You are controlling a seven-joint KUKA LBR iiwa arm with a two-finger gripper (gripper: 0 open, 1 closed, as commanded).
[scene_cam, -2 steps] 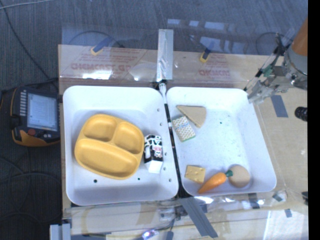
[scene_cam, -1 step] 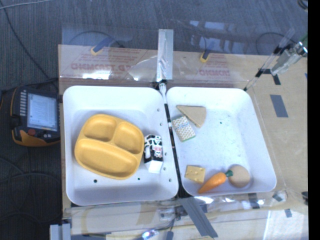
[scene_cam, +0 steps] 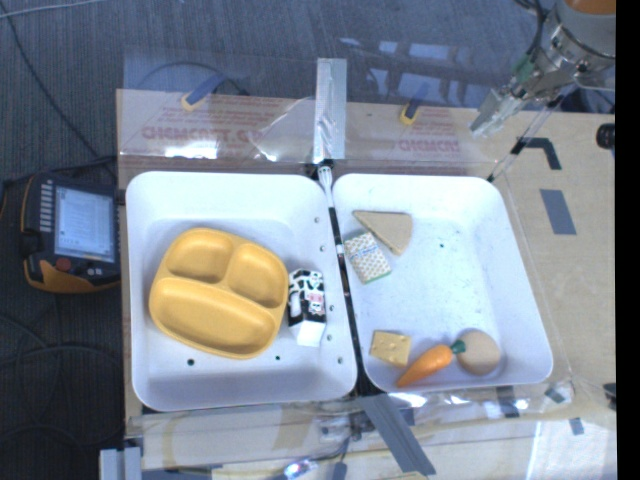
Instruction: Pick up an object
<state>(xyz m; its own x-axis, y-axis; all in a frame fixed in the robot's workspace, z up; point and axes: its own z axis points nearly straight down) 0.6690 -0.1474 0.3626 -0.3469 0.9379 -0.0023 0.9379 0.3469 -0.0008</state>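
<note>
My gripper (scene_cam: 497, 111) hangs at the top right, beyond the far edge of the right bin (scene_cam: 520, 238), with nothing between its fingers. In the right bin lie a tan wedge (scene_cam: 385, 230), a small patterned packet (scene_cam: 367, 258), a yellow cracker-like square (scene_cam: 389, 347), an orange carrot (scene_cam: 427, 363) and a beige egg-shaped piece (scene_cam: 479, 352). The left bin (scene_cam: 150, 193) holds a yellow divided plate (scene_cam: 218, 290) and a small black-and-white carton (scene_cam: 308, 302) beside the divider.
A handheld control pendant (scene_cam: 70, 230) rests on the floor left of the bins. A clear plastic sheet and tape strip (scene_cam: 330, 108) sit behind the bins. The bench top extends to the right of the right bin.
</note>
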